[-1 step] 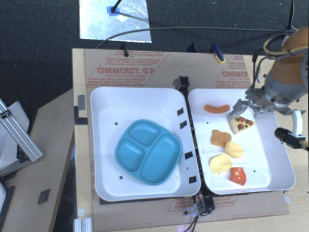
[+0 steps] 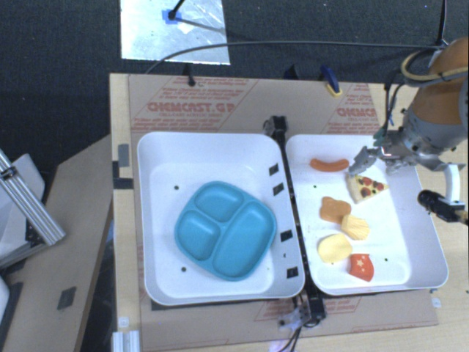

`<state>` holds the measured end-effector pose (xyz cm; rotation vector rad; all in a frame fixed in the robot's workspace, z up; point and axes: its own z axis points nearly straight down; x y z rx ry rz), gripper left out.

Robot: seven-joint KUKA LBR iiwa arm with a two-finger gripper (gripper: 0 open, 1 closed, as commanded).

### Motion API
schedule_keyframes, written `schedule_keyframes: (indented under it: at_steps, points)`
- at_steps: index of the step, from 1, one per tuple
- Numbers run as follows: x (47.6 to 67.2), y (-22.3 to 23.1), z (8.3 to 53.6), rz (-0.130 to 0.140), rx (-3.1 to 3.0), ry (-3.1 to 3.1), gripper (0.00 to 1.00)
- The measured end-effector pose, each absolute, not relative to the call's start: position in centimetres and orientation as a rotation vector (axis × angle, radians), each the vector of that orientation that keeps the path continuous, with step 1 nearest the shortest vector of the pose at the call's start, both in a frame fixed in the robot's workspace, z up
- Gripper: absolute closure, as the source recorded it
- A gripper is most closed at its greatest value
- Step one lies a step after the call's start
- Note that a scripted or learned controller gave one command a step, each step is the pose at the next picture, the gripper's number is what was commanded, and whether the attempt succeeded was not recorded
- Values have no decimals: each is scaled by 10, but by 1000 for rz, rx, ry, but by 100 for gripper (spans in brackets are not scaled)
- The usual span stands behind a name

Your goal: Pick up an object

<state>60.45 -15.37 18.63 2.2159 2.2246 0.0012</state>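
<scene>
The right bin point(image 2: 421, 259) holds several toy foods: a sausage point(image 2: 329, 165) at the back, a pizza slice point(image 2: 366, 188), a brown nugget point(image 2: 334, 210), a ridged yellow chip point(image 2: 356, 227), a pale yellow round piece point(image 2: 334, 248) and a red strawberry-like piece point(image 2: 361, 267). My gripper point(image 2: 364, 160) hangs over the back of this bin, just above the pizza slice and to the right of the sausage. One grey finger point(image 2: 360, 160) slants down toward the pizza slice. Nothing shows between the fingers.
The left bin point(image 2: 157, 196) holds a blue divided plate point(image 2: 225, 229). A black divider with clips point(image 2: 286, 196) runs between the bins. The arm's orange band and cables point(image 2: 443, 86) stand at the right edge. A black bracket point(image 2: 440, 204) juts over the right bin's rim.
</scene>
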Motion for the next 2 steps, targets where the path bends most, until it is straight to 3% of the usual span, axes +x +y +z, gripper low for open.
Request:
schedule_keyframes:
  at_steps: [2]
  points:
    - [603, -157, 87, 2, 2215, 2219, 0]
